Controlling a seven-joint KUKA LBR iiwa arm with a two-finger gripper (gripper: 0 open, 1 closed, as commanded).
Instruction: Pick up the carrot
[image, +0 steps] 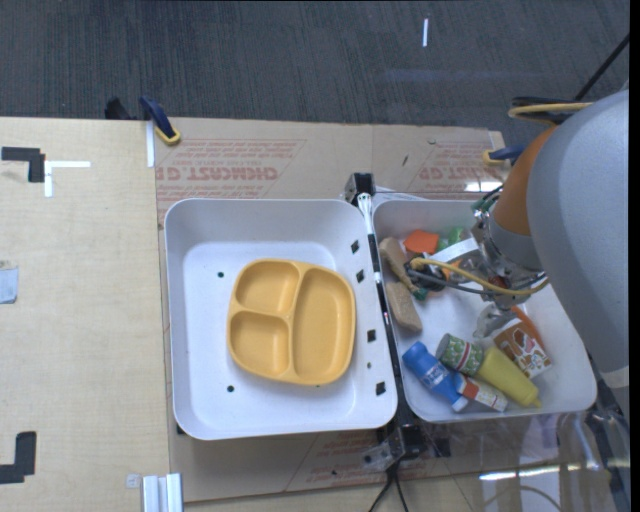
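Orange shows at the far end of the right bin (572, 398): the carrot (422, 242), a short stub lying near the back wall, just beside the inner wall that divides the two bins. It rests loose among the clutter, touching nothing of the arm.

Grey arm (585, 220) fills the right side, its orange band (512, 200) above the wrist. The pincer (492, 318) hangs low over the middle of the right bin, well to the right of the carrot and nearer the viewer. Cables and yellow wire cross in front of it; I cannot tell whether it stands apart or together, and nothing is plainly seen in its grip.

Other contents of the right bin: a tan wooden brush-like piece (400, 285) along the inner wall, a blue bottle (428, 366) toward the front, a green can (460, 353) beside it, a yellow bottle (508, 378) at the front right, and a red-and-white packet (524, 348) just beside the pincer.

Left bin (190, 300) holds a yellow divided plate (292, 322) with three compartments, sitting about centred. Both bins sit on brown cardboard (230, 170) over the pale wooden tabletop (75, 330).
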